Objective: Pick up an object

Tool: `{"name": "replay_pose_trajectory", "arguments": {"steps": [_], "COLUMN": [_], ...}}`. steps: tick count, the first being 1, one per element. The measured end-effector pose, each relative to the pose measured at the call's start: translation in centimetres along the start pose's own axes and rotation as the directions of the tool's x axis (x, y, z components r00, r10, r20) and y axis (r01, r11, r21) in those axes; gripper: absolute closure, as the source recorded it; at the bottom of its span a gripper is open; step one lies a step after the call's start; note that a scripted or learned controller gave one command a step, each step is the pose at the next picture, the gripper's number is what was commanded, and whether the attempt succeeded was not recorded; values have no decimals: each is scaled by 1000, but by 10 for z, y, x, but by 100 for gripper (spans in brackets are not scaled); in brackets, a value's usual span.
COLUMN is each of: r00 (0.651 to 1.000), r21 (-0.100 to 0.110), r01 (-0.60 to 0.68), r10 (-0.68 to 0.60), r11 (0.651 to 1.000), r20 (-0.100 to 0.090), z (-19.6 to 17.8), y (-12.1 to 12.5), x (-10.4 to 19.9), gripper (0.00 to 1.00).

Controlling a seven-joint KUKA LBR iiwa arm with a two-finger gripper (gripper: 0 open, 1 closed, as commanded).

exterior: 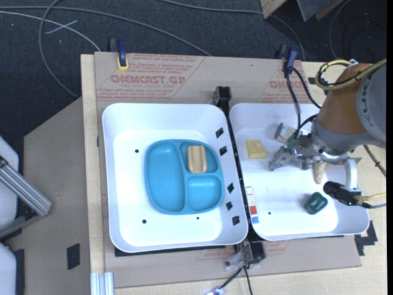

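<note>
Found a small pale-yellow square block [256, 149] lying flat in the right shallow white bin [276, 226], just left of the claw [284, 147] and apart from it. Noted a dark green rounded lump [316, 203] in the same bin, below and right of the claw, near the front wall. Could not tell whether the claw stood wide or narrow, nor whether it held anything: too tangled with grey metal and cables. Glimpsed a small tan piece [318, 172] under the wrist, mostly hidden. Counted two bins on the counter, and in the left white bin [123, 183] one blue three-part plastic plate [166, 177] with one tan wooden block [196, 158] in its upper right compartment.
</note>
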State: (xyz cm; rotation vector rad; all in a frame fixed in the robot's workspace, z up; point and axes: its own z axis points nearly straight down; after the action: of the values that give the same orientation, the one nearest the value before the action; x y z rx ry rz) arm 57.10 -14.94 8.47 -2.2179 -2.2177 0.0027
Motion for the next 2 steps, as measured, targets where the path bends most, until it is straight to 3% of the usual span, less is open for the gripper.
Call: {"name": "replay_pose_trajectory", "arguments": {"steps": [1, 2], "r00": [1000, 1000], "r21": [-2, -4], "r01": [0, 0], "r10": [0, 0], "r11": [1000, 1000], "r20": [0, 0], "z": [0, -12], "y": [0, 1], "x": [0, 1], "gripper": [0, 100]}}
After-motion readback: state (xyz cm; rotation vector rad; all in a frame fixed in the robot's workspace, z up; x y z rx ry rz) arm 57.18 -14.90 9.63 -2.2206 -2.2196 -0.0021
